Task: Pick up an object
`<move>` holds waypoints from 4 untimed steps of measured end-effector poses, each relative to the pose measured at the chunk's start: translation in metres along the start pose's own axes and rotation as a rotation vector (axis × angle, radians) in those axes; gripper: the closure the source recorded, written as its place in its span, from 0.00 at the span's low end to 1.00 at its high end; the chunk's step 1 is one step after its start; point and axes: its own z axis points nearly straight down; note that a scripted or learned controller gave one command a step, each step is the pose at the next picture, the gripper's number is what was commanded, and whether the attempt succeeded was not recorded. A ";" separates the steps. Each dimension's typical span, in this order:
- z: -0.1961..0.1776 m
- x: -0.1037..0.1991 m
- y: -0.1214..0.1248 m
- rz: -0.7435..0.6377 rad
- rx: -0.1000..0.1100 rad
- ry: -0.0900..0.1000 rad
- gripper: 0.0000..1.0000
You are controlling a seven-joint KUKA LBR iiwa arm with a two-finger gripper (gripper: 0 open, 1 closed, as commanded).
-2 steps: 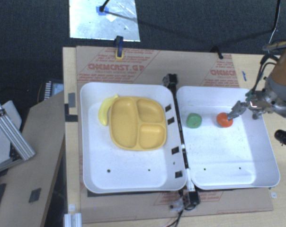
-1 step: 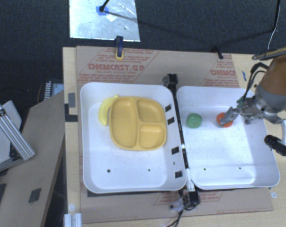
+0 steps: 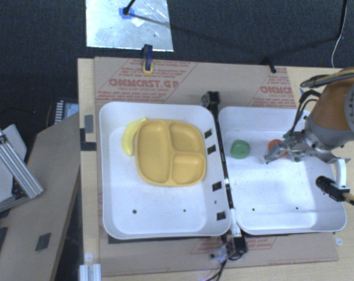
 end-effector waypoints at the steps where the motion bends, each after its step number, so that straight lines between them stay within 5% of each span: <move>1: -0.014 -0.001 0.002 0.001 -0.006 -0.002 1.00; 4: -0.180 -0.011 0.002 -0.004 -0.008 -0.003 1.00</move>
